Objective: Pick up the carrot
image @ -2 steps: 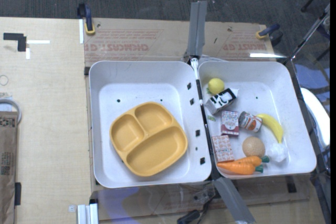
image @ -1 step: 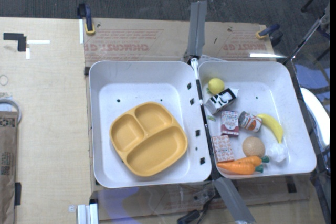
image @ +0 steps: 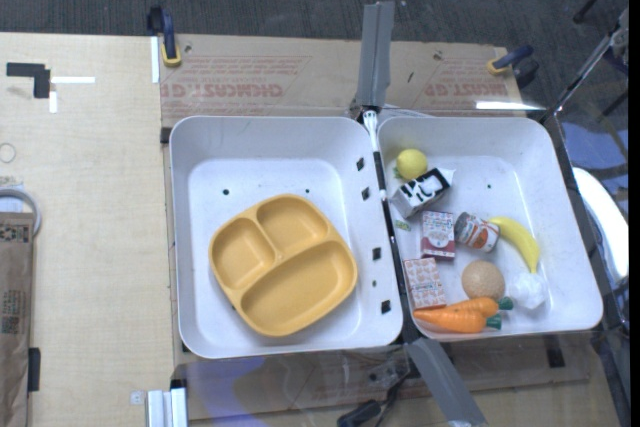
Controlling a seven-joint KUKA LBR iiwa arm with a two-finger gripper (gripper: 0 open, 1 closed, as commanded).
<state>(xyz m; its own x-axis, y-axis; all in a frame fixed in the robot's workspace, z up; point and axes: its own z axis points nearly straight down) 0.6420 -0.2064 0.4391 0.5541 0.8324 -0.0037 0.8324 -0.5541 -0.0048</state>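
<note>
Lying flat along the near wall of the right bin (image: 560,175), the carrot (image: 455,317) rests on its side, its green top touching a white lump (image: 527,290). A brown ball (image: 482,278) sits just behind it and a red box (image: 424,282) is at its tip, so a grasp from above has little room. A banana (image: 520,240), a can (image: 476,233) and a lemon (image: 411,162) lie further back. The left bin (image: 200,165) holds a yellow plate (image: 283,263). The state of the end effector I cannot tell.
</note>
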